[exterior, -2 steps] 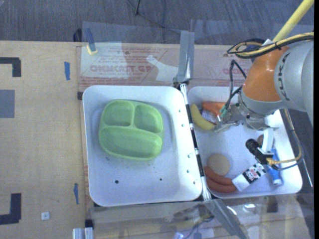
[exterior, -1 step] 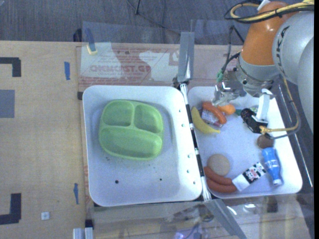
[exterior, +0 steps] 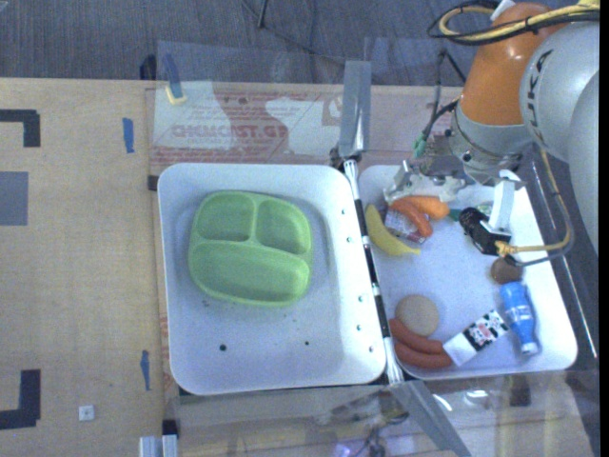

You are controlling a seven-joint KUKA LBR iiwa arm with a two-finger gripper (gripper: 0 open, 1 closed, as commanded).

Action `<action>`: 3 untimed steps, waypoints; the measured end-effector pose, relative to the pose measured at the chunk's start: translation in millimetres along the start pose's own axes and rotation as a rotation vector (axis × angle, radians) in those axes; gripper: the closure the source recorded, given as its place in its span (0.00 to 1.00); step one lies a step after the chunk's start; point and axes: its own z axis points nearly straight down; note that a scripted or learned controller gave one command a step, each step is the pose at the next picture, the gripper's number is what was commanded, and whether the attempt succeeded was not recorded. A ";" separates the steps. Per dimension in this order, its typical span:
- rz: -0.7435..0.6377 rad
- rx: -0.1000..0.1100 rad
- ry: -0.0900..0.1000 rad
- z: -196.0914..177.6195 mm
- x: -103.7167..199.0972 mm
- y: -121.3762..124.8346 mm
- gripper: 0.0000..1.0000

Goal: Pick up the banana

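The jaws (exterior: pixel 425 174) are seen at the far end of the right bin (exterior: pixel 547 346), under the grey wrist and the orange band (exterior: pixel 495 84) of the arm. Whether they are open or closed cannot be told, because the wrist and its cables cover them from above. Nothing can be confirmed as held.

Just below the jaws an orange and red item (exterior: pixel 416 212) is lying, perhaps a toy carrot with a wrapped piece; it partly rests on the banana (exterior: pixel 385 237). The banana is placed in the near-left part of this bin's far half, close along the wall that is shared with the left bin, curved with its ends pointing up the picture. It is judged that the jaws are brought down here because the banana is the target, but the item lying over it and the near wall may make a clean grasp difficult.

Further out in the same bin a round brown disc (exterior: pixel 418 314), two sausages (exterior: pixel 419 347), a small white carton (exterior: pixel 479 336), a blue bottle (exterior: pixel 520 317) and a small brown piece (exterior: pixel 505 270) are scattered, well apart from the banana, so they should not disturb the approach.

In the left bin (exterior: pixel 181 350) a green divided plate (exterior: pixel 251 248) is lying alone. Both bins are carried side by side on the counter (exterior: pixel 76 255).
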 end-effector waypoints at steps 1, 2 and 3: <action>0.080 0.005 0.001 0.9 0.2 -21.7 0.00; -0.128 0.002 0.002 0.5 31.9 -59.0 0.00; -0.135 0.001 0.001 84.0 -38.4 -102.7 0.00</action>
